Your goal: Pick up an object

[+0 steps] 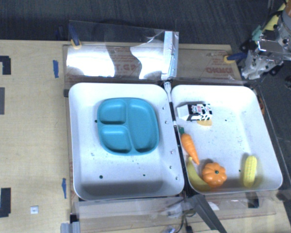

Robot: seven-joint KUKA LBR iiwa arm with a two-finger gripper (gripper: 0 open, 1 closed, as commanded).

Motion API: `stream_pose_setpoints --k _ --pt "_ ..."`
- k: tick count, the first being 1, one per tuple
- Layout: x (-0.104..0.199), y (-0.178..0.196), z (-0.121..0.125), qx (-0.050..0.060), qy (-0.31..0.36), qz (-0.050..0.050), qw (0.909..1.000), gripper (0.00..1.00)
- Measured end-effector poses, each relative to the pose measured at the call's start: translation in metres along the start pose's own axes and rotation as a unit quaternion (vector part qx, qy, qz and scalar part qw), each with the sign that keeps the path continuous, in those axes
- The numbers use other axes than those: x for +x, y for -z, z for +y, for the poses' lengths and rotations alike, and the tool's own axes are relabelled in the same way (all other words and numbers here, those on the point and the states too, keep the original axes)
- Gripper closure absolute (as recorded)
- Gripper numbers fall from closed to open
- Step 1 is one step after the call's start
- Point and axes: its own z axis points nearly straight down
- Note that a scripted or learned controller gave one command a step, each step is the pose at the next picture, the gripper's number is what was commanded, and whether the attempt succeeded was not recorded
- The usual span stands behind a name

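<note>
Jaws [256,67] at upper right of frame, outside the bins; whether released or clenched cannot be told. Right bin [233,98]: carrot [189,148], banana [196,177], pumpkin [214,174] and corn [250,170] along its lower part, cow [199,112] upper left. Left bin [82,130]: blue plate [127,125].

White bins [82,178] hold a blue plate [127,125], orange carrot [189,148], orange pumpkin [214,174], yellow corn [250,170].

Reddish print runs along the cardboard strip [203,64] behind the bins, too blurred to read; no other lettering is legible
</note>
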Motion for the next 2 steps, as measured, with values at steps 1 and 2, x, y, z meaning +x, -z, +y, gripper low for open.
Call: stream_pose_setpoints --k 1,2 --pt "-0.1 0.006 -0.005 0.001 -0.041 -0.001 0.9991 1.0" --pt "-0.04 -0.074 0.031 0.006 -0.028 0.001 0.9996 1.0"
